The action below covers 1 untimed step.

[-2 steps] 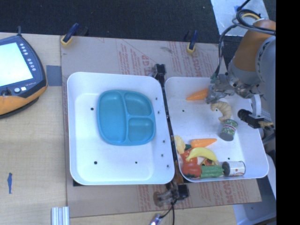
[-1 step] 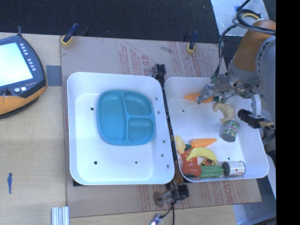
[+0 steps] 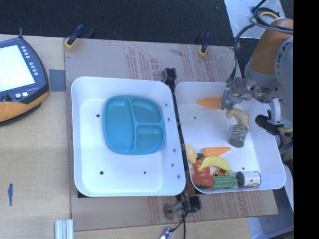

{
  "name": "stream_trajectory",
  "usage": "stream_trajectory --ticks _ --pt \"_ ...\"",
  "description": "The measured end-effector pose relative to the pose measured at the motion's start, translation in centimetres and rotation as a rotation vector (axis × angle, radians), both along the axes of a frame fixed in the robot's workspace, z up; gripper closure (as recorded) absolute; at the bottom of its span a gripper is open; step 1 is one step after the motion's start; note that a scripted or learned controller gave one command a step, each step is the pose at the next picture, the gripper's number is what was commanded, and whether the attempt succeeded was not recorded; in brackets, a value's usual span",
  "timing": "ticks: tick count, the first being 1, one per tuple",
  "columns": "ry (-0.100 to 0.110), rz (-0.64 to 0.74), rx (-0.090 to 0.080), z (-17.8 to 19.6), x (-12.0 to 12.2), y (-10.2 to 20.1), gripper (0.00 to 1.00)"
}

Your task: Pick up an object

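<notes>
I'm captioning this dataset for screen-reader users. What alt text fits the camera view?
A grey and orange robot arm's gripper reaches into the right white bin, beside an orange carrot, with toy food and two cans nearby. The left white bin holds a blue divided plate.

Wooden bench — cardboard sheet, two white bins, tablet
</notes>
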<state>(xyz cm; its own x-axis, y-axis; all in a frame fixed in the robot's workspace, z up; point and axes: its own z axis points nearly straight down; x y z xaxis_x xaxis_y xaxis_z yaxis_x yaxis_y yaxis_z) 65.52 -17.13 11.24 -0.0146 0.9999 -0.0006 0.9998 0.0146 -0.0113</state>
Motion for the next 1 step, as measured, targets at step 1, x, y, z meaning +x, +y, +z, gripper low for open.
stream_trajectory --ticks 1 --pt "0.001 0.001 0.000 -0.02 -0.01 0.00 0.00"
